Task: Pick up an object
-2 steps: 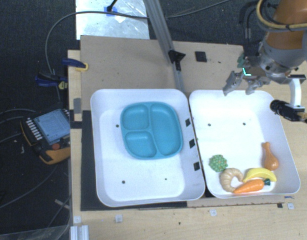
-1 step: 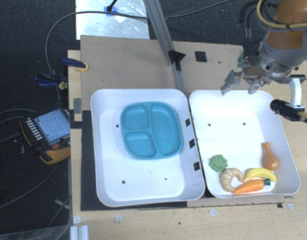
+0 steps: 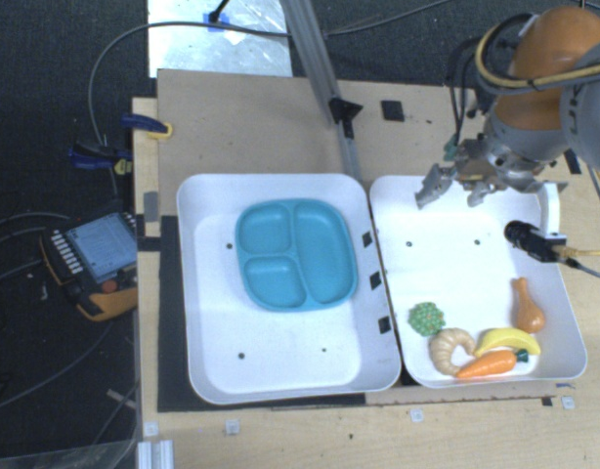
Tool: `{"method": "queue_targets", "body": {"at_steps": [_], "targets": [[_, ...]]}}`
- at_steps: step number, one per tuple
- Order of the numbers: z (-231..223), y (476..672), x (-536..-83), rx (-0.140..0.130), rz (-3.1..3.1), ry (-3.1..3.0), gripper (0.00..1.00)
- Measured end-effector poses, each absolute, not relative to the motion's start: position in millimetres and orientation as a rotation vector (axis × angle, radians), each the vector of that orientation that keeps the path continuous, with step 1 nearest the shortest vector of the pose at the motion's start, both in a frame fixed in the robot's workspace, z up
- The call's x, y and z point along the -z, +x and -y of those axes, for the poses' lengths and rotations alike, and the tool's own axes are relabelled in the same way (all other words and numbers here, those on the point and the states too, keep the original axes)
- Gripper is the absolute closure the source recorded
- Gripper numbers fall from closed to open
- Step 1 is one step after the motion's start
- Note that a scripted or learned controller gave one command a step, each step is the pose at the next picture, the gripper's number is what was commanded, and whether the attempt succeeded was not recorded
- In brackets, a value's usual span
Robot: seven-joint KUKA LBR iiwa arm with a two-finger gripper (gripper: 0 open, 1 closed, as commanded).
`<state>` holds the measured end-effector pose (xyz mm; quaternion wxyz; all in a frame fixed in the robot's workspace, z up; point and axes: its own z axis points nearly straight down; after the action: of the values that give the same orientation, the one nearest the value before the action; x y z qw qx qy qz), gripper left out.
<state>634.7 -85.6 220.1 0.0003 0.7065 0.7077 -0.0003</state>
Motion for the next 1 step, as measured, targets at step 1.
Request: {"method": "queue_targets", "body": {"at_steps": [1], "targets": [[86.5,633.6,-158.7,0.001,-2.222,2.220,0.00]]}}
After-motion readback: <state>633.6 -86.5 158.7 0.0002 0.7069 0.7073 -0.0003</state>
